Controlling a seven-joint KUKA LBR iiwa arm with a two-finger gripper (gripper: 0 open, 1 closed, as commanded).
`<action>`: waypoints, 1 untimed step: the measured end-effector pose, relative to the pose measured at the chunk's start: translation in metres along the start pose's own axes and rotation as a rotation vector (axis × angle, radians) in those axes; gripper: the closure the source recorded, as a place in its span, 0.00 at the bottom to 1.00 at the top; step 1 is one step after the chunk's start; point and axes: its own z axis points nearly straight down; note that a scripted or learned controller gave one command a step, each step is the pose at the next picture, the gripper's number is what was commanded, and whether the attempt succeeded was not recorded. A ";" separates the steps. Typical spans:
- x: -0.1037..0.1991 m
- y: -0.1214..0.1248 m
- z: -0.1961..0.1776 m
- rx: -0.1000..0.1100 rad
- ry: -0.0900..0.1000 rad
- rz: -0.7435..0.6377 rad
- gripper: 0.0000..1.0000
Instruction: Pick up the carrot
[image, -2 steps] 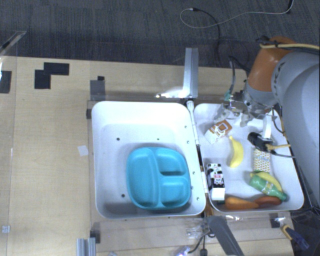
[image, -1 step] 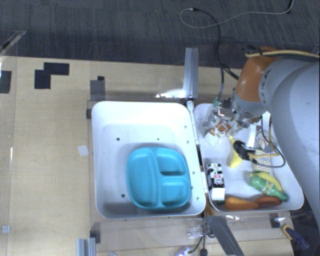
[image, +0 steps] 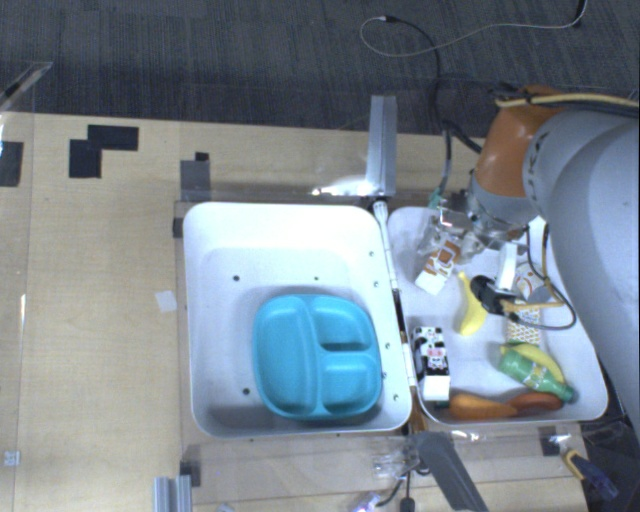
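The carrot (image: 487, 405) is long and orange, and it lies flat along the near wall of the right bin (image: 590, 385). Its darker end points right, just below a green bottle (image: 535, 368). My gripper (image: 442, 260) hangs over the far left part of the same bin, well away from the carrot and farther back. The grey arm with its orange band comes in from the upper right. A small white and brown piece sits right at the gripper's tip, and I cannot tell whether it is held.
A yellow banana-like piece (image: 472, 311) lies mid-bin between gripper and carrot. A black-and-white carton (image: 432, 362) stands by the left wall, touching the carrot's left end. The left bin (image: 215, 300) holds a blue divided plate (image: 316, 354).
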 end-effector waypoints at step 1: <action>-0.013 0.017 -0.077 0.006 0.000 0.137 1.00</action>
